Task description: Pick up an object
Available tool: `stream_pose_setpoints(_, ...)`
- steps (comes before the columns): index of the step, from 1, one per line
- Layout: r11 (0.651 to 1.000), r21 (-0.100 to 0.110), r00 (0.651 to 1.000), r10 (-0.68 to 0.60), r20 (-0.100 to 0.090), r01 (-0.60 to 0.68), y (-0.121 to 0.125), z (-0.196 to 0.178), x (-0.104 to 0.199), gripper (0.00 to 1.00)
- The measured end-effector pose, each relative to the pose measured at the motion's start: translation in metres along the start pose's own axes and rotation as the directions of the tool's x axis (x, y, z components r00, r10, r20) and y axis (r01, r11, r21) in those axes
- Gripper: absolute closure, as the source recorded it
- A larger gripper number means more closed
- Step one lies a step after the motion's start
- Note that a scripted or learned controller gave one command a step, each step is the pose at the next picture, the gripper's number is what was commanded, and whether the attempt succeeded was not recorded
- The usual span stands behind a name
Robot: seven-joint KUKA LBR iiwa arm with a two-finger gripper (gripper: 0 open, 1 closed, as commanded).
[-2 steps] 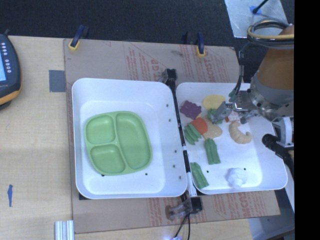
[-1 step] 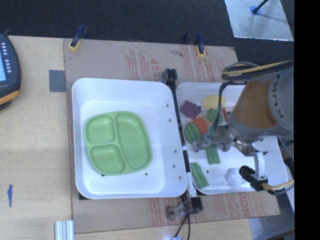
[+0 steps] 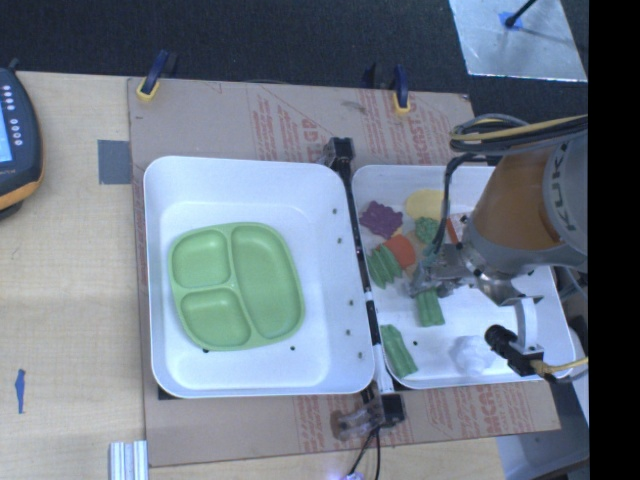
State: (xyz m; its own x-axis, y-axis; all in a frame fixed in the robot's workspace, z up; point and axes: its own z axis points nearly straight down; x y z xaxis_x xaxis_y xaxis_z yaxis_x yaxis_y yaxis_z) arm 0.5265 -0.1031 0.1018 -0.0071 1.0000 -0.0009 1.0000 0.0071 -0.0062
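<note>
My gripper [image 3: 430, 280] reaches down into the right bin [image 3: 455, 373], over a cluster of small toy foods. Around it lie a purple grape bunch [image 3: 380, 217], a yellow piece [image 3: 424, 203], an orange piece [image 3: 401, 249], a green piece [image 3: 383, 265] to its left and another green piece [image 3: 430, 309] just below its tip. A third green piece [image 3: 397, 349] rests near the bin's front left. A pale, clear lump [image 3: 468, 352] sits at the front. The arm's wrist hides the fingers and part of the pile.
The left bin [image 3: 175, 188] holds a green divided plate [image 3: 236, 285]. A black divider with clips runs between the bins [image 3: 357, 268]. A handheld controller [image 3: 15, 138] lies at the far left of the bench. The arm's grey and orange body [image 3: 525, 208] covers the right bin's right side.
</note>
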Motion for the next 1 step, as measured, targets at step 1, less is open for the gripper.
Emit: stream_pose_setpoints(1, 1.000, -0.014, 1.000, -0.009, -0.005, 0.009, 0.0356, -0.0962, 0.0999, 1.00)
